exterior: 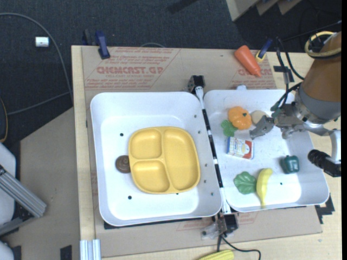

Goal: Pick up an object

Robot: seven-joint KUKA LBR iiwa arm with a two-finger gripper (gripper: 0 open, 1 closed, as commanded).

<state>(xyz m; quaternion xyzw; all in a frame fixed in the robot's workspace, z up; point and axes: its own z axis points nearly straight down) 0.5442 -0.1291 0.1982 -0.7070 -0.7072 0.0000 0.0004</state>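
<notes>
Hovering end effector (276,124) beside round orange pumpkin (239,117); finger state unclear; glossy yellow three-compartment plate (164,160) in left bin (103,145).

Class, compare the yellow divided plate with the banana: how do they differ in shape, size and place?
The plate is broad, flat and split into three compartments; the banana is narrow and curved. The plate is far larger than the banana. The plate lies in the left bin, the banana in the right bin beside a green leaf. Both are yellow.

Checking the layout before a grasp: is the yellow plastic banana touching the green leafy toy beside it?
Touching. The camera view shows the yellow banana pressed against the green leafy toy's right edge, with no white bin floor visible between them.
</notes>
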